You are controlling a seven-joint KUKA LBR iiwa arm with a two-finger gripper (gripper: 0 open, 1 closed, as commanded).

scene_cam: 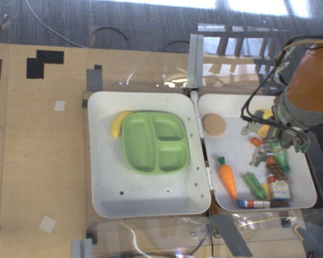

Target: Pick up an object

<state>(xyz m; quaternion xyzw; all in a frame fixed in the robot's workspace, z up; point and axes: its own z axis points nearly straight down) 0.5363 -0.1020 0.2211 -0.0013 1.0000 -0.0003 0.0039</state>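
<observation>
Left bin (105,190): a green divided plate (154,142) is seen lying flat, with a yellow banana (117,123) tucked at its far-left edge.
Right bin (218,195): a tan round disc (213,124), an orange carrot (228,180), a green pod (254,186), a marker (253,203) and a small carton (279,190) are held here.
Gripper (265,156): it is poised low over the right bin's clutter; nothing can be seen between the fingers, and whether they are spread or closed cannot be told.
Step in hand: the approach is judged to be under way, no object yet lifted.
Next move: a descent onto one item, then a firm closure, is called for; crowding near the carton could spoil the grip.
</observation>
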